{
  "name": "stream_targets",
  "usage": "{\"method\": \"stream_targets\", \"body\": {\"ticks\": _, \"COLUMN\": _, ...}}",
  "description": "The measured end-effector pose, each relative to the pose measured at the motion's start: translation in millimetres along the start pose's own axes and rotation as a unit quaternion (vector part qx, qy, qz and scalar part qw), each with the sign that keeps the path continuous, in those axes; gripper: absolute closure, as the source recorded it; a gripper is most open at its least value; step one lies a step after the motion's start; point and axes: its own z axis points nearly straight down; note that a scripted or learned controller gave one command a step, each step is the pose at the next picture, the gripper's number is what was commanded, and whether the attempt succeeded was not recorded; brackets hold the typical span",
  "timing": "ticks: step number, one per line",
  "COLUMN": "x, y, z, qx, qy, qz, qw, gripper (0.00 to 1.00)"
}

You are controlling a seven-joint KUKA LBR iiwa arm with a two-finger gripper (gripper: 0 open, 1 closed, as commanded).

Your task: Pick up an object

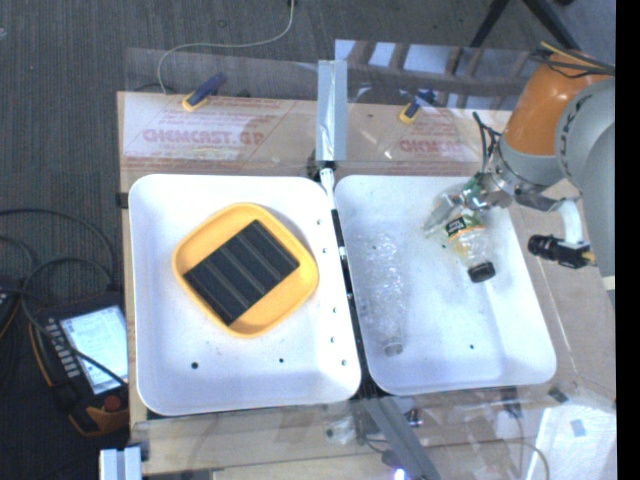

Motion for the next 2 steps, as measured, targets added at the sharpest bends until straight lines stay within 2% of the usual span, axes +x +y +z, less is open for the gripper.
{"method": "stream_targets", "body": {"ticks": 1, "x": 46.2, "y": 16.6, "z": -78.6, "qx": -0.009, "qy": -0.007, "qz": 0.014, "qw": 0.9998, "gripper": 1.0}}
{"method": "stream_targets", "body": {"ticks": 2, "x": 61.9, "y": 20.0, "z": -117.2, "qx": -0.009, "qy": -0.006, "qz": 0.03, "qw": 0.9995, "gripper": 1.0}}
